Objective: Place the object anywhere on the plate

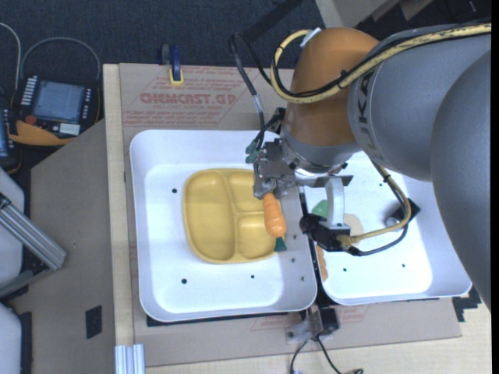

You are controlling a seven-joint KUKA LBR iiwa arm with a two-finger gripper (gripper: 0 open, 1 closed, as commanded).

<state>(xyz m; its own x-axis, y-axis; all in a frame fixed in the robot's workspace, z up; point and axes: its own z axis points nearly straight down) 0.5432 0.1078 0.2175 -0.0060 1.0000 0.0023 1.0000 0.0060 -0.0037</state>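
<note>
1 carrot (273,216) in gripper (267,195) over yellow plate (214,216)

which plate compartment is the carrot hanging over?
The small lower-right compartment of the yellow plate, nearest the right bin. The carrot overlaps its right rim under the gripper; the other compartments lie farther left.

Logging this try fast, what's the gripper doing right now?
Gripper: closed on the carrot, holding it over the yellow plate's right edge.
</note>
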